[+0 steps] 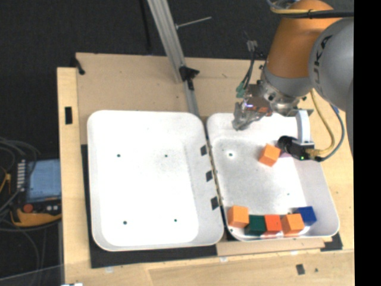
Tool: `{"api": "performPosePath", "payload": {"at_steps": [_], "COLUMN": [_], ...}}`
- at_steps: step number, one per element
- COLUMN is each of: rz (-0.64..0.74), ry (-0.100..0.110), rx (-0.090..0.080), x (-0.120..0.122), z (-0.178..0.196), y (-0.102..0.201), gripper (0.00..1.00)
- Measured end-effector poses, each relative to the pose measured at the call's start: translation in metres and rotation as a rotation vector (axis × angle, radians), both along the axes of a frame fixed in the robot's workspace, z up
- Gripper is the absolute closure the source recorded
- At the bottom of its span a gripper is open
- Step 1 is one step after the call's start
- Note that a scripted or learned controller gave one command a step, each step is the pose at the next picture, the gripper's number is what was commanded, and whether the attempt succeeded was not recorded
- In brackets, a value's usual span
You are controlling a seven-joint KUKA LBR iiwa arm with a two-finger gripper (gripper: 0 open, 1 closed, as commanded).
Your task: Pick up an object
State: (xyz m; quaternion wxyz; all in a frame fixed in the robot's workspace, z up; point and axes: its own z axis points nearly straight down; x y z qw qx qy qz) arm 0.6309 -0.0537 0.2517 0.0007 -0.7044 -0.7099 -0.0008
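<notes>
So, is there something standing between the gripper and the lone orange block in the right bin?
Nothing visible does. The gripper hangs over the right bin's far left corner, and bare white floor lies between it and the orange block.

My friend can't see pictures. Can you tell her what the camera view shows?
A grey-and-orange robot arm's gripper hovers over the right bin, which holds an orange block and a row of coloured blocks.

Two smooth white plastic bins (149,180) on a matt, pale wooden bench (131,79); behind the bins, a ribbed bare-metal rail (169,34); glossy orange arm band (297,37).
</notes>
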Motion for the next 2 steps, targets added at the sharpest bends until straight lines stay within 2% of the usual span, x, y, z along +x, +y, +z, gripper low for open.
{"api": "performPosePath", "payload": {"at_steps": [1, 2], "rz": [-0.001, -0.001], "ry": [0.001, 0.002], "rx": [0.000, -0.001], "x": [-0.017, -0.035], "z": [0.004, -0.009], "y": [0.042, 0.089], "gripper": [1.00, 1.00]}}
